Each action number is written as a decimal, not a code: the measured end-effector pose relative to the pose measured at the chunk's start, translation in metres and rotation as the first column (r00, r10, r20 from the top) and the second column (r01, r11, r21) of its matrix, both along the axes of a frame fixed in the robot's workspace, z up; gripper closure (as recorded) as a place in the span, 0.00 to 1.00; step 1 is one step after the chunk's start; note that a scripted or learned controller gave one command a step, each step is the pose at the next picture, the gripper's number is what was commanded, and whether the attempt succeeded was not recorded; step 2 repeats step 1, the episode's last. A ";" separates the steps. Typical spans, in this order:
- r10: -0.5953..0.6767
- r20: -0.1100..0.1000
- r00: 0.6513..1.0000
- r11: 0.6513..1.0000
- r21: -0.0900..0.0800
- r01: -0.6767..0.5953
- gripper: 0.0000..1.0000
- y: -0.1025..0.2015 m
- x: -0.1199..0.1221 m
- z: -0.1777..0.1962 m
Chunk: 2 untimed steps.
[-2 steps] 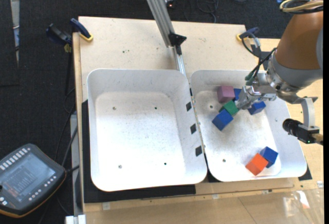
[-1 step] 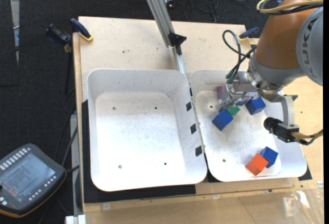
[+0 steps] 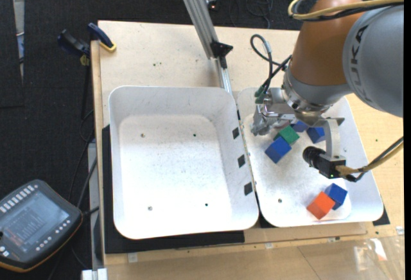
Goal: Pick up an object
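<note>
The right white bin (image 3: 292,185) holds several small blocks. A blue cube (image 3: 277,149) lies near its left wall, with a green block (image 3: 289,135) touching it behind and another blue block (image 3: 315,134) further right. An orange block (image 3: 320,205) and a blue block (image 3: 336,194) sit together at the front right corner. My gripper (image 3: 264,121) hangs low over the back left of this bin, just above and left of the blue cube and green block. The big grey and orange wrist hides the bin's back part.
The left white bin (image 3: 173,163) sits beside the right one, their walls meeting in the middle. A slanted aluminium post (image 3: 198,9) stands behind the bins. A blue and yellow clamp (image 3: 87,41) lies at the bench's back left. A teach pendant (image 3: 32,224) rests off the bench.
</note>
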<state>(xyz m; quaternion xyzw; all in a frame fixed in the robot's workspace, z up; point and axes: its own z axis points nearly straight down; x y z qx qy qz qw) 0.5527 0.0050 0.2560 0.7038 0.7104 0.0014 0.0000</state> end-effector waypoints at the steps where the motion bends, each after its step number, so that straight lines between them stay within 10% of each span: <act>1: -0.001 -0.004 1.000 1.000 0.000 0.001 1.00 0.053 -0.009 -0.018; 2: -0.001 -0.004 1.000 1.000 0.000 0.001 1.00 0.053 -0.009 -0.018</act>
